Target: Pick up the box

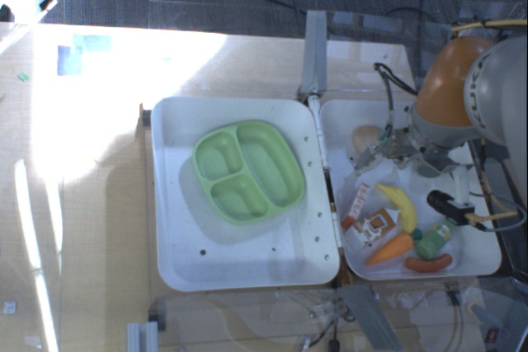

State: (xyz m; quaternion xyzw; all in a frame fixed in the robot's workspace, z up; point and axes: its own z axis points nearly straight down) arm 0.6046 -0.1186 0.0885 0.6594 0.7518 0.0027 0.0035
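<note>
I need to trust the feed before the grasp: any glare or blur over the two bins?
Camera view: strong sunlight washes out the bench at left and brightens the left bin's upper rim; the green plate reads clearly; the right bin sits in even shade, the box is small but legible; the gripper looks soft and cluttered by cables.

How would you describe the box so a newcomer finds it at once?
Look in the right-hand white bin, among the toy food near its front edge. The box lies flat between the banana and the carrot. It alone is flat-sided, white and brown with printing; its neighbours are rounded, single-coloured foods.
</note>
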